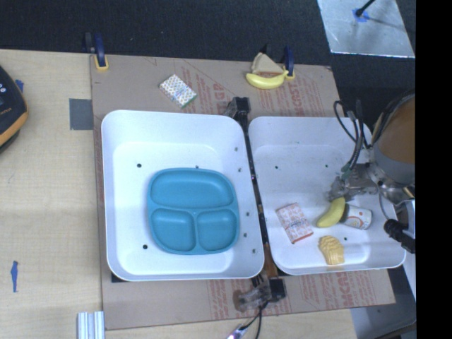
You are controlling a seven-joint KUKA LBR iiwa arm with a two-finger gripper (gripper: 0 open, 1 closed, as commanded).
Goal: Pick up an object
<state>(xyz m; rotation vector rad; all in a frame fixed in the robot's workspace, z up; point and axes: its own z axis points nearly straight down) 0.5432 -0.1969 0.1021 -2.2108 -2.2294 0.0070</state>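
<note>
In the right-hand shallow white plastic bin (296,136), the grey two-finger gripper (351,187) sits low over the upper tip of the small yellow toy banana (332,212); whether it is apart or together, cannot tell. Looks like the approach/grasp step. Next move likely needs a firm close on the banana, then a straight lift. Banana is curved, smooth, lying tilted, just beside a small white cylindrical cup (357,219).

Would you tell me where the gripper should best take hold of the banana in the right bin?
Probably mid-body on the banana, from above, fingers closing across its narrow width. It lies flat and tilted, its upper end under the gripper and a small can close on its right, so the middle looks freest.
</note>
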